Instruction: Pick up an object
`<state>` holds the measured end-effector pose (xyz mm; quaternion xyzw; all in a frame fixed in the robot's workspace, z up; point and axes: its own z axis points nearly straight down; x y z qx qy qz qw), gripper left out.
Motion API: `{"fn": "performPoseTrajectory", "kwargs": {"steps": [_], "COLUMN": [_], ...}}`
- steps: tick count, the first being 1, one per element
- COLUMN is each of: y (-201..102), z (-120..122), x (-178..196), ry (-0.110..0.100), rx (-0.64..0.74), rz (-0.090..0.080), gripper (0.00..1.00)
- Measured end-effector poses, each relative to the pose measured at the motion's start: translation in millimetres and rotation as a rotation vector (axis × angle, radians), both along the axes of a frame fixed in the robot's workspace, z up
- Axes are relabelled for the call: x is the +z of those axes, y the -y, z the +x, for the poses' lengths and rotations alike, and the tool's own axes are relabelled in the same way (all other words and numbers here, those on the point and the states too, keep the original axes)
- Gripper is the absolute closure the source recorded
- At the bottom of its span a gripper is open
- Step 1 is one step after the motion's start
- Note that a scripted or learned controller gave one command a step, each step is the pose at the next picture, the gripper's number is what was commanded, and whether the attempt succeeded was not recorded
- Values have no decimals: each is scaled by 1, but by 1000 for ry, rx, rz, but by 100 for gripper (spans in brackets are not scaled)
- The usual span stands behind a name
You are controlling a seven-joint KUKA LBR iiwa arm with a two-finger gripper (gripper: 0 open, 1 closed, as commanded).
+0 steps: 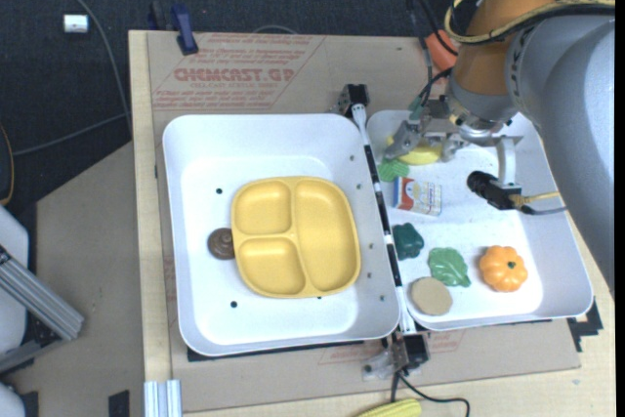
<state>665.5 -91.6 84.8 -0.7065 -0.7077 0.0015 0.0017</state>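
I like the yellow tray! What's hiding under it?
A brown round thing pokes out from under the yellow tray's left edge, lying on the white bin. The tray covers the rest of it, so I can't tell what it is.

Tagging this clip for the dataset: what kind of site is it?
Probably a robotics lab bench for pick tests: two white bins on a cardboard-covered table, toy food such as a small pumpkin, loose cables on dark carpet.

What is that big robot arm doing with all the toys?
The grey arm's claw is down in the far corner of the right bin, right over a yellow toy. Nothing is lifted yet. A small orange pumpkin, green pieces and a tan disc wait nearby. The left bin holds a yellow divided tray.
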Motion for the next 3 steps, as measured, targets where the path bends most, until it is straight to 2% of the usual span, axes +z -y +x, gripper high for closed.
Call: {"fn": "performPoseTrajectory", "kwargs": {"steps": [1,2,3], "y": [5,1,3], "z": [-57,-24,-2], "x": [1,0,-2], "ry": [5,7,-11], "rx": [-2,-1,0], "rz": [0,-1,1], "gripper": [0,0,0]}}
